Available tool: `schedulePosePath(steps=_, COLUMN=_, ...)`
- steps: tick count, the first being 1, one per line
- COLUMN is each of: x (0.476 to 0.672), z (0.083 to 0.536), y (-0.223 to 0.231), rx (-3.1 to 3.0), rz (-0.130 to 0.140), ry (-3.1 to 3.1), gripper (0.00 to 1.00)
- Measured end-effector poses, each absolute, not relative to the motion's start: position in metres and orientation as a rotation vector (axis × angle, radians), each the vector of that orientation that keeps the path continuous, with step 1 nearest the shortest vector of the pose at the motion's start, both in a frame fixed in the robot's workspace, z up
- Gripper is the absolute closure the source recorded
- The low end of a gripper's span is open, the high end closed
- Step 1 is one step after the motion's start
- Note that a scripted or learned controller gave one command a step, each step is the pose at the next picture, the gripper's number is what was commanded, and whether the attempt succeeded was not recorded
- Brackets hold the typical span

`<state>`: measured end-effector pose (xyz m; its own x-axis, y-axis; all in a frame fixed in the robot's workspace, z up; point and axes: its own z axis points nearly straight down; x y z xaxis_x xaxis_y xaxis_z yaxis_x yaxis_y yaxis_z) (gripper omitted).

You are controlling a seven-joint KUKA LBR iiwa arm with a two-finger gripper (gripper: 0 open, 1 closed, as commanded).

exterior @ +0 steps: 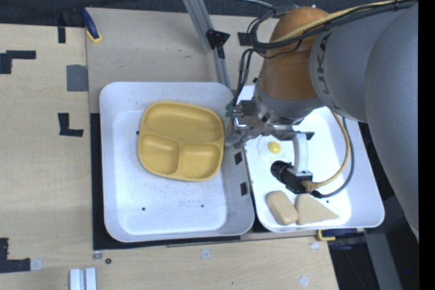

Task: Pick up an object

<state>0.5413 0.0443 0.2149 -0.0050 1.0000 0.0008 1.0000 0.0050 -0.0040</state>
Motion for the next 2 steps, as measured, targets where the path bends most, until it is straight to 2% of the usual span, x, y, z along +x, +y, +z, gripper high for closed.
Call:
schedulePosePath(steps=1, x=0.5303, z=0.2289, y=0.0986, rx=-2.211, rz=0.001, ry=-2.228, gripper=1.0)
schedulePosePath(steps=2, x=0.5309, z=0.2284, y=0.0951, rx=-2.217, rz=0.003, ry=-2.223, gripper=0.0)
